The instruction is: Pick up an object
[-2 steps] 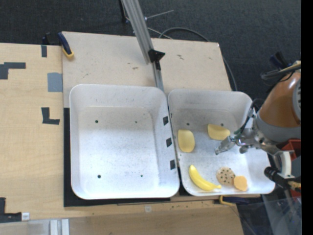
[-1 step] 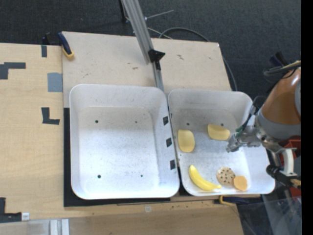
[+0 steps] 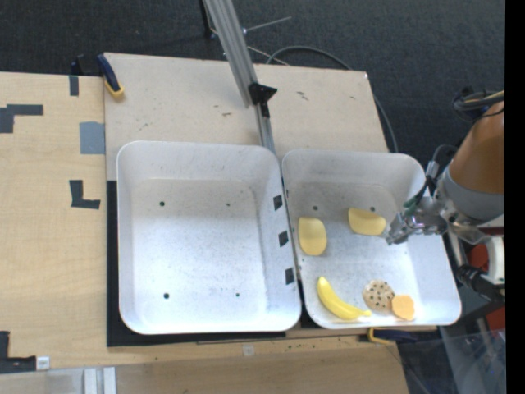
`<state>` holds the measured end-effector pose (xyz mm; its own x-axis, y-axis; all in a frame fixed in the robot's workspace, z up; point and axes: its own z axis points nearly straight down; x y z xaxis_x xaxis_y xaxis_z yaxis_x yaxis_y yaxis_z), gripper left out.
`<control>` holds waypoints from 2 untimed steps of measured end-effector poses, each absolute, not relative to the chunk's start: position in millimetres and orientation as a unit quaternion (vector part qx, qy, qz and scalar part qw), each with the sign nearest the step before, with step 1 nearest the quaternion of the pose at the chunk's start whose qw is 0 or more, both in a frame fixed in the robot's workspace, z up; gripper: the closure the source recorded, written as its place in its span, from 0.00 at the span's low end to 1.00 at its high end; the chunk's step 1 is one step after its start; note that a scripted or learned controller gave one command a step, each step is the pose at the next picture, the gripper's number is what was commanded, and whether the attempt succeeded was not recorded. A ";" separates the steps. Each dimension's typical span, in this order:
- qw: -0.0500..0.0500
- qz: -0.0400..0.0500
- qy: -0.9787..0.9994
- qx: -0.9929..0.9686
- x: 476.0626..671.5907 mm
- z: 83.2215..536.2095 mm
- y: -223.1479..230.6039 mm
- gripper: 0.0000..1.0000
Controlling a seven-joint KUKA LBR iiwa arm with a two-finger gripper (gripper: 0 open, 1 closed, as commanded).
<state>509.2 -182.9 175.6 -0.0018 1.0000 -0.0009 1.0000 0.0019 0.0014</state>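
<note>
In the right-hand bin (image 3: 426, 245), over toward its far-right wall, the end effector (image 3: 399, 230) sits low, just beside a pale yellow lump (image 3: 366, 222) that lies in the upper middle of that bin. Nothing shows between its tips, and whether the end effector is apart or together cannot be told from this slanted angle; the metal there is too small and blurred. The grey arm (image 3: 476, 171) with its orange band comes in from the right, wrist bent down over the bin's edge. So what is on offer? Four more pieces share the bin: a second pale yellow piece (image 3: 312, 236), rounded, near the left wall; a banana (image 3: 340, 300) curved along the near side; a speckled cookie-like disc (image 3: 378, 295) just beside it; and a small orange piece (image 3: 403, 307) touching or nearly touching that disc. The left-hand bin (image 3: 131, 245) carries no pieces, and both bins rest on the pale surface (image 3: 180, 97). The lump by the end effector looks the likely target. It appears to be toy food, so probably light and fairly stiff, with a smooth skin that could slip; its low, rounded shape suggests a pinch across the narrower width, near the middle, with the tips reaching down close to the bin floor. Sitting slightly off to its right, the end effector would likely need to shift left first.
</note>
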 end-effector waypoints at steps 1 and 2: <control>0.002 0.000 0.708 0.707 502.9 223.0 -188.5 1.00; 0.002 0.001 0.708 0.706 504.0 268.6 -188.5 1.00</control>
<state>504.0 -188.5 268.6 -0.0018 1.0000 -0.0019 1.0000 0.0018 0.0041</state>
